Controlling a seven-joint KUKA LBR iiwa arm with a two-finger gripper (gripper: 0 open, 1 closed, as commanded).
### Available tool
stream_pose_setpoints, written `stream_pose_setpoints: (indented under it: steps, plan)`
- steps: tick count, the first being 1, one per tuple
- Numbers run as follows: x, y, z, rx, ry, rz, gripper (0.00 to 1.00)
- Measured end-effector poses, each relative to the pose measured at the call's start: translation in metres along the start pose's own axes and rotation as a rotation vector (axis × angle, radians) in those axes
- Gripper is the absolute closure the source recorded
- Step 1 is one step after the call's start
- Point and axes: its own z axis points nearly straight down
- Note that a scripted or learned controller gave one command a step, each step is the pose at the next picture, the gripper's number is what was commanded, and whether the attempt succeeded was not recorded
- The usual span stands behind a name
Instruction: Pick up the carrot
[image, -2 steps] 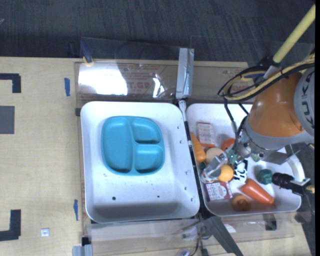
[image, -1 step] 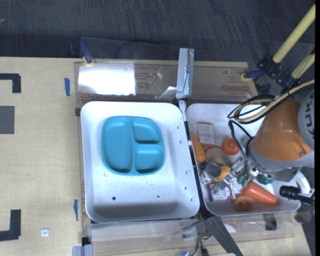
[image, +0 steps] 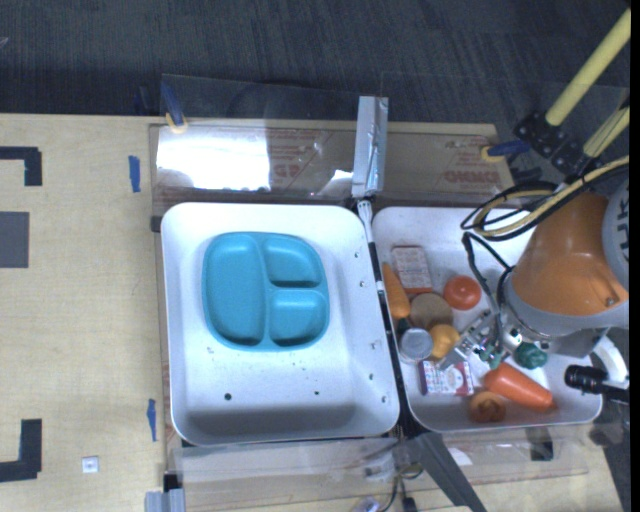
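Camera view looks down on two white bins set side by side: the left bin carries a blue sectioned tray, and the right bin is crowded with small food items. From the right edge the arm, its orange band uppermost, hangs over the right bin's near half and hides part of its contents.

The gripper sits low in the clutter, its metal tip just above the carrot, which lies on its side near the bin's front wall with its thick end toward the right. Whether the gripper is spread or pressed together I cannot tell; the wrist covers that part. Nothing shows the carrot as gripped.

The main risk is crowding. Just beside the carrot lie a red-and-white packet and a brown round piece, with a yellow item and a silver-topped can near. A descent slightly off could catch the packet or pin a neighbour instead. The carrot tapers and looks smooth, so a grip near the narrow end may let it squirt free or roll toward the wall. The loose cables looping over the bin could also snag.
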Motion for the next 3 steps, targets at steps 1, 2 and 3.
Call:
stream_pose_setpoints:
  steps: [1, 2, 3]
  plan:
    - [0.017, 0.021, -0.08, 0.013, 0.006, 0.19, 1.0]
    - [0.018, 0.02, -0.079, 0.015, 0.008, 0.191, 0.0]
    - [0.0, -0.014, -0.002, 0.01, 0.004, 0.108, 0.0]
